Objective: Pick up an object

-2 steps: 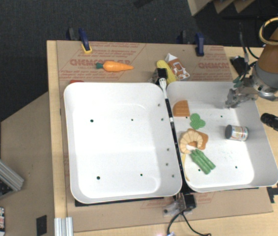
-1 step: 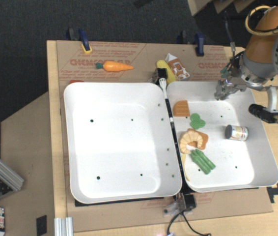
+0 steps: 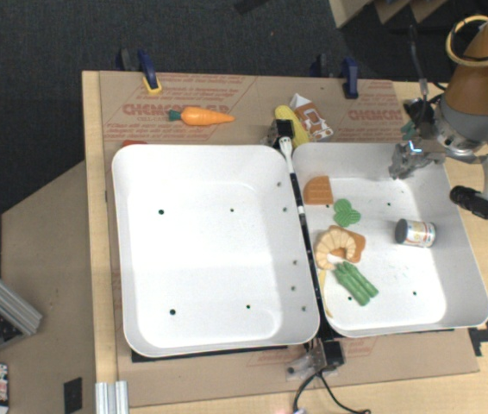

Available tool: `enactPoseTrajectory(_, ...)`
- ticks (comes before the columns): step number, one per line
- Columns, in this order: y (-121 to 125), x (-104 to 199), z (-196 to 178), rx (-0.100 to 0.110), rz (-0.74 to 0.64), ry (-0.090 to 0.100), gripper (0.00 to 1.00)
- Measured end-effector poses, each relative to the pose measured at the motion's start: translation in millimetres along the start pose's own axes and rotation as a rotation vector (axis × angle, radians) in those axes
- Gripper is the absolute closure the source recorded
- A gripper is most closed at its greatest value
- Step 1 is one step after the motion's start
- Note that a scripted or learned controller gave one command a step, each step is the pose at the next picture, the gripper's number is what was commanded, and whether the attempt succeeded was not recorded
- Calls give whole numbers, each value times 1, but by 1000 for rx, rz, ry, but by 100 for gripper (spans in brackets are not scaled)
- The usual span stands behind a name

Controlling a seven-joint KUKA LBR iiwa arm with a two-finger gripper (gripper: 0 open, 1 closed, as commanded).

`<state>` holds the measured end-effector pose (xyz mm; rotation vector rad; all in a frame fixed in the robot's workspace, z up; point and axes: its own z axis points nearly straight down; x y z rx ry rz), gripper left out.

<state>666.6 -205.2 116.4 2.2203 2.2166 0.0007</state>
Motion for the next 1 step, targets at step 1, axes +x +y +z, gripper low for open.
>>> enactPoseTrajectory(1,1,1,-12,-4,-2,-2,100)
